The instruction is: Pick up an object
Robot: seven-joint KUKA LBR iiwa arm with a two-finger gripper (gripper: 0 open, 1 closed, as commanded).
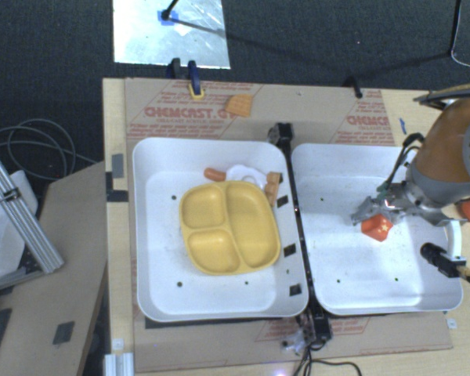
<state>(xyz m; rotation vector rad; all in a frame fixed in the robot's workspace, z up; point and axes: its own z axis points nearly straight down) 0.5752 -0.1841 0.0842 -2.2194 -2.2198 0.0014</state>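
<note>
Two white bins sit on the tabletop [329, 104], and the right bin [352, 276] is our landmark. The arm [454, 159] is over its right side, gripper [376, 214] low inside it, right at the orange-red object [377, 227]; fingers' state, I cannot tell. Left of that bin: yellow divided plate [229, 227], small sausage [215, 175].

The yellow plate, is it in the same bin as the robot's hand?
No, the yellow plate lies in the left bin, and the gripper is over the right bin.
</note>
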